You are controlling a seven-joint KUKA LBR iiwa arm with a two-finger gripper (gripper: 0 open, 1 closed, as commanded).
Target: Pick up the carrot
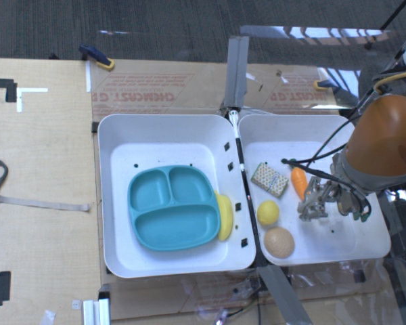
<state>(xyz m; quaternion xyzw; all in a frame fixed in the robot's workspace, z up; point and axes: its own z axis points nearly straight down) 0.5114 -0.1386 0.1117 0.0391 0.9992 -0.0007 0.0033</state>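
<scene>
The carrot (298, 181), small and orange, lies in the right bin (365, 246) near its middle, slanted with one end toward the back. My gripper (313, 208) hangs just right of it and slightly nearer the front, its metal fingers pointing down to the bin floor. The carrot lies beside the fingers, not between them. The arm's orange band (386, 137) looms above on the right.
In the right bin a speckled sponge block (269, 179) lies left of the carrot, with a yellow lemon (268, 212) and a tan egg-shaped thing (279, 242) in front. The left bin (111, 195) holds a blue divided plate (174, 208) and a banana (224, 217).
</scene>
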